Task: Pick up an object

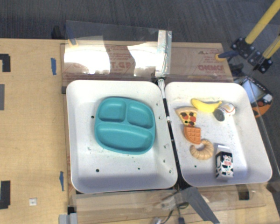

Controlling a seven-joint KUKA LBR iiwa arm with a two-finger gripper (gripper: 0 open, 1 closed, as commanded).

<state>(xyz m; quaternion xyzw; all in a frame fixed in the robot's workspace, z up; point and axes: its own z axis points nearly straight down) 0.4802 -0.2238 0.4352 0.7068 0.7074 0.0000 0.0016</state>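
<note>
The right bin (252, 125) holds several small toy items. A yellow banana (206, 105) lies near its back, with a grey and white round piece (223, 111) just to its right. A pizza slice (187, 115) sits left of centre, an orange waffle (193, 134) below it, and a tan croissant (202, 150) below that. A small black and white milk carton (224, 163) lies near the front right corner.
The left bin (79, 139) carries a teal divided plate (125, 124). A clear plastic panel (116, 50) stands behind the bins. Yellow and black stand legs (259, 31) rise at the top right, beyond the bench.
</note>
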